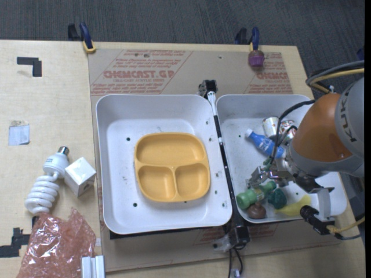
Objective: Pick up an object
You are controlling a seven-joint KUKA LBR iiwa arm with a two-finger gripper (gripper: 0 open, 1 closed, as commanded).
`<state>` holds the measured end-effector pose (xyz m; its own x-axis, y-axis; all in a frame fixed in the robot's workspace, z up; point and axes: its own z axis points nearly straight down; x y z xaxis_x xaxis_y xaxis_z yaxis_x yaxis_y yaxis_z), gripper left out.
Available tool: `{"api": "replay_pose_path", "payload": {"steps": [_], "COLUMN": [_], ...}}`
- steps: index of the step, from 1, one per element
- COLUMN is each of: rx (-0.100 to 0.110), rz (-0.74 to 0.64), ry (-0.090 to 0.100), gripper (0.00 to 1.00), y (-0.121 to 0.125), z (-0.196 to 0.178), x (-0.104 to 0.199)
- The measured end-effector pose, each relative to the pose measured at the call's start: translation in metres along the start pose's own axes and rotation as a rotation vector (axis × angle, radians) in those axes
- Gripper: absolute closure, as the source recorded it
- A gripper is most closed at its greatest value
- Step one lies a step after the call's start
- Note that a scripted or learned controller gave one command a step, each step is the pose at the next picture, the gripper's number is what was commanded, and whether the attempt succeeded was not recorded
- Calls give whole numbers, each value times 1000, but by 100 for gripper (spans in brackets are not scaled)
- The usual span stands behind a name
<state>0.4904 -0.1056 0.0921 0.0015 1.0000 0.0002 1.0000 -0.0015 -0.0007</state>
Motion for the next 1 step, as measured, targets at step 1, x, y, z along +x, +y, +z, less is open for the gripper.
{"api": "replay_pose_path", "payload": {"steps": [1], "rx": [-3], "rz": [2], "ry": [-1], "gripper": [100], "y": [1], "z": [-10], "x": [-1]}}
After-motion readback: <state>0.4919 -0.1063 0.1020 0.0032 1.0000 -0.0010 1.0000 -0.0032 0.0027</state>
